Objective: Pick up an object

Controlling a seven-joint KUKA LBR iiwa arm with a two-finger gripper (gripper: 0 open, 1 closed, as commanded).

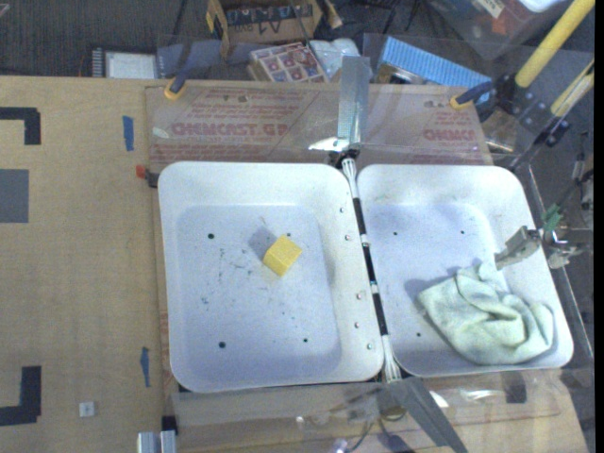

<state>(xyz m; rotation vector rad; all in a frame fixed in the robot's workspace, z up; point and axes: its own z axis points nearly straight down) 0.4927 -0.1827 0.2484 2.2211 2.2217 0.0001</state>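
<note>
The gripper point(522, 246) is seen low over the right bin's point(444, 173) far right side, close to that bin's outer rim. Whether it is released or clenched cannot be told, since its tip is small and blurred; nothing is seen to be grasped by it.

Just beside the gripper, toward the lower edge of the view, a crumpled pale green cloth point(486, 314) is spread on the bin floor. Its upper fold is raised toward the gripper's tip; whether the two are touching cannot be made out. The cloth is bunched against the bin's lower right corner.

Farther from the gripper, across the bare floor of the right bin, the two bins are joined along a narrow seam point(363, 253).

Beyond that seam, well apart from the gripper, the left bin point(245, 173) is found. A small yellow block point(282, 255) is set near the middle of its floor, turned corner-on, touched by nothing.

Farthest from the gripper, past the left bin's outer rim, the brown bench surface point(75, 253) is seen, marked with short strips of blue tape point(127, 132).
</note>
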